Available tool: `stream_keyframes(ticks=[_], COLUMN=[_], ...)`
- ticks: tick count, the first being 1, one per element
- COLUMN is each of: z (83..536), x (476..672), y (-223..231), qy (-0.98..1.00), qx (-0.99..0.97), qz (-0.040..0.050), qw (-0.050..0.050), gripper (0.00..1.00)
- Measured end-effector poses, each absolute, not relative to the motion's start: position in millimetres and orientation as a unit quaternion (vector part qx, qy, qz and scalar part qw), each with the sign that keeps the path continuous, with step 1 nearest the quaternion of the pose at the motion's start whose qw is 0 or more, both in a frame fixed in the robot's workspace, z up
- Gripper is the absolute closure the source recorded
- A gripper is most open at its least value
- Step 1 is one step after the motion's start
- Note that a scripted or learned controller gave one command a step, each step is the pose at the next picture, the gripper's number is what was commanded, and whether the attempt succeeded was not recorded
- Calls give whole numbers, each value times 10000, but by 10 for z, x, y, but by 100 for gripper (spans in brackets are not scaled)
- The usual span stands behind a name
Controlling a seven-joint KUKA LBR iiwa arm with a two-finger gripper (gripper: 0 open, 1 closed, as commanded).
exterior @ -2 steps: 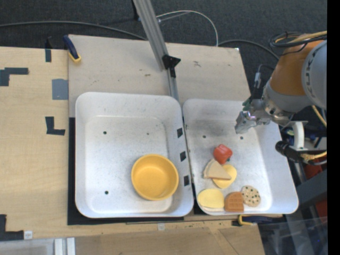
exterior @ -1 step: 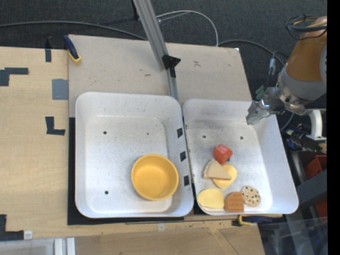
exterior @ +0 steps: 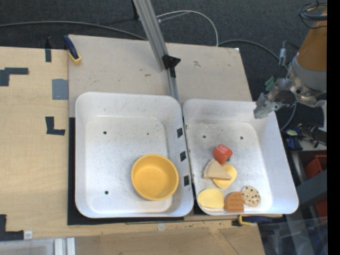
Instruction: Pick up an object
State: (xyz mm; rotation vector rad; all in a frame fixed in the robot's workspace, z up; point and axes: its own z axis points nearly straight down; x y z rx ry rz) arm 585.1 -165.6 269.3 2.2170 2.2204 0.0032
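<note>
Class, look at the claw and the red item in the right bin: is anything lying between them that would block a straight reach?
Nothing visible does. The claw hangs at the right bin's upper right rim, and only bare bin floor lies between it and the red item. The other food pieces, including the tan wedge, sit beyond it, toward the front.
</note>
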Motion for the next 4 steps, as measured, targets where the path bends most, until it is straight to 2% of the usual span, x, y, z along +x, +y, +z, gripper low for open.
stream_keyframes(ticks=[1, 3, 4], z=[2894, 2818, 2772], x=[5857, 5615, 5570], y=[-1654, -671, -128], qy=[7076, 7091, 7095], qx=[7066, 7052, 7047], qz=[4, -3, -4], qw=[6, -13, -15], gripper=[100, 100, 100])
